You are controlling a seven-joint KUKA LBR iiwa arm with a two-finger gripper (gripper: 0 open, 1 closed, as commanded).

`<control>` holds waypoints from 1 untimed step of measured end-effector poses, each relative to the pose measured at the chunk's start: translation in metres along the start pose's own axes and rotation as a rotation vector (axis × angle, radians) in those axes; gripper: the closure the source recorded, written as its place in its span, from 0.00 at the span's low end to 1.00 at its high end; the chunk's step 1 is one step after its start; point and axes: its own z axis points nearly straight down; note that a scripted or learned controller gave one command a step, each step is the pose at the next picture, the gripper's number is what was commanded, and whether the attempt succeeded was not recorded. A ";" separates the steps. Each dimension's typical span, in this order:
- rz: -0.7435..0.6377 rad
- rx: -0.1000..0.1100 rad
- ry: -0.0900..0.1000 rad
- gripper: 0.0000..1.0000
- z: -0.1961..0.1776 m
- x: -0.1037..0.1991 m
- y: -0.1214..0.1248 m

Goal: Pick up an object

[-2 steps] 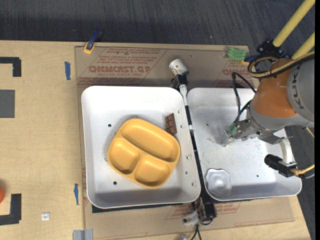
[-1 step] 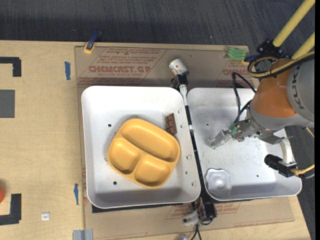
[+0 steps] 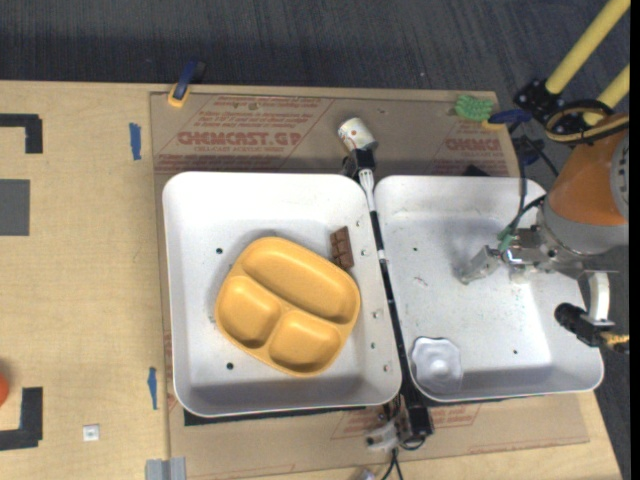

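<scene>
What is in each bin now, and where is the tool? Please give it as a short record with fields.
left bin: yellow divided tray, upside down, near the middle; small brown block beside the tray's upper right edge
right bin: small clear cup-like object near the lower left corner
arm: reaches in from the right, over the right bin
tool: low over the upper middle of the right bin, apart from the clear object
tool holding: nothing seen between its fingers
task state: no object picked up yet
</scene>
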 end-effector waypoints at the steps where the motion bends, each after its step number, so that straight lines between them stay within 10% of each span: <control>1: -0.021 -0.002 0.016 0.00 -0.001 -0.008 0.036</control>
